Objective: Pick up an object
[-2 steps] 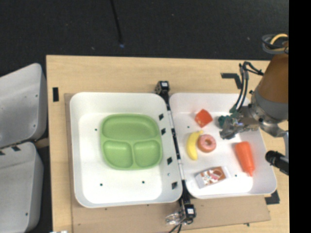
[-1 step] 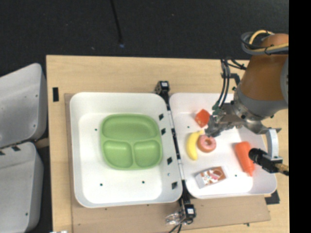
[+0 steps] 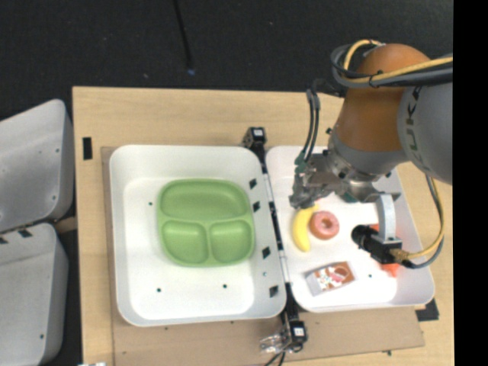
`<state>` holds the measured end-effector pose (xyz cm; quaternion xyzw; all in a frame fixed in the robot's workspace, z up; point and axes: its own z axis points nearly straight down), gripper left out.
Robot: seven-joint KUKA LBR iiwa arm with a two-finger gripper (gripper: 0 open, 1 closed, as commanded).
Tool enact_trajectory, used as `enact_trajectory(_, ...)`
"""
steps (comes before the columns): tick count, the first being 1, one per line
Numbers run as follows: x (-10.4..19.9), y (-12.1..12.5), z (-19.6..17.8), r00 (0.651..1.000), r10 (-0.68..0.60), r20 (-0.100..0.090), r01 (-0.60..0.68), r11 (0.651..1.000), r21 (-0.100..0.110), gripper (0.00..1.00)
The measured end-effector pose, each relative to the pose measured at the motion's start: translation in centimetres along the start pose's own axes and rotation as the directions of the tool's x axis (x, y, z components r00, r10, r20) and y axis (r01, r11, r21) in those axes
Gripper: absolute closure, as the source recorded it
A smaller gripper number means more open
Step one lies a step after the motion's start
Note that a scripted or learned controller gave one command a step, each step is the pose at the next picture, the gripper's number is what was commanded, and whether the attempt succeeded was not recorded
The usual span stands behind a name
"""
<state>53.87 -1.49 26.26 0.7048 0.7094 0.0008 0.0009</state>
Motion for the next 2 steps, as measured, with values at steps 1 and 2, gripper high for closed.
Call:
enact_trajectory(1,5.2,0.7,-0.5,1.0,-0.001,-0.002,0.001,1.0,0.001,1.0)
enact_trajectory(2,10.0,1.0,1.3,1.0,0.001,0.0,-0.001,1.0,0.005,1.0)
